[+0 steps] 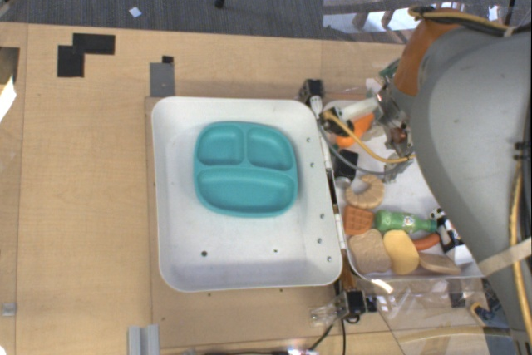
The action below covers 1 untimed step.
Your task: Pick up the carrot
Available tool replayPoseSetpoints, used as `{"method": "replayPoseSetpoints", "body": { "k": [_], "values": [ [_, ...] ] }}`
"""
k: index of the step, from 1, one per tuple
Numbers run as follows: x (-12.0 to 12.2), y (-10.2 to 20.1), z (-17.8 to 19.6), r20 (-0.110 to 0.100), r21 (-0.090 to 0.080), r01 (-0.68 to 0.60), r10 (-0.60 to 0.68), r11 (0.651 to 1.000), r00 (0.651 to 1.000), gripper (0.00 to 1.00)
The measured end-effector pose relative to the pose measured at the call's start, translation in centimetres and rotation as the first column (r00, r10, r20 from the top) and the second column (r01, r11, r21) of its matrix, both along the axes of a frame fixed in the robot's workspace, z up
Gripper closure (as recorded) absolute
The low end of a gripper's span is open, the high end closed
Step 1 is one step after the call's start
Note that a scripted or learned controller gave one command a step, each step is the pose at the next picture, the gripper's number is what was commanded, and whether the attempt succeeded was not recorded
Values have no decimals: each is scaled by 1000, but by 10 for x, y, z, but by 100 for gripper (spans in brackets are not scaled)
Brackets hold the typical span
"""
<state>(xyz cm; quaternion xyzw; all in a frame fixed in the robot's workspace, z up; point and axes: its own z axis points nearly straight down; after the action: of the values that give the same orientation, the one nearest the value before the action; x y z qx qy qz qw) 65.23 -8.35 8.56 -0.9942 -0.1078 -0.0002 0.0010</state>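
An orange piece that looks like the carrot (362,127) shows at the far end of the right bin (376,272), partly hidden by robot parts. My gripper (371,117) is down in that far end, right at the orange piece. Whether it holds the piece is not visible. The grey arm with its orange band covers most of the right bin's right side.
The left bin (179,253) holds a teal divided plate (246,168). Crowded in the near part of the right bin are a round cracker (366,194), a waffle piece (359,219), a green item (400,222), a yellow item (401,252), a bread piece (366,252) and a red-orange stick (426,242).
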Motion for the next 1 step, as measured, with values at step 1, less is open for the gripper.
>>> {"method": "replayPoseSetpoints", "body": {
  "k": [1],
  "values": [
    [-66, -4, 2, 4, 0, 7, -7, 1000, 1000, 0]
  ]
}}
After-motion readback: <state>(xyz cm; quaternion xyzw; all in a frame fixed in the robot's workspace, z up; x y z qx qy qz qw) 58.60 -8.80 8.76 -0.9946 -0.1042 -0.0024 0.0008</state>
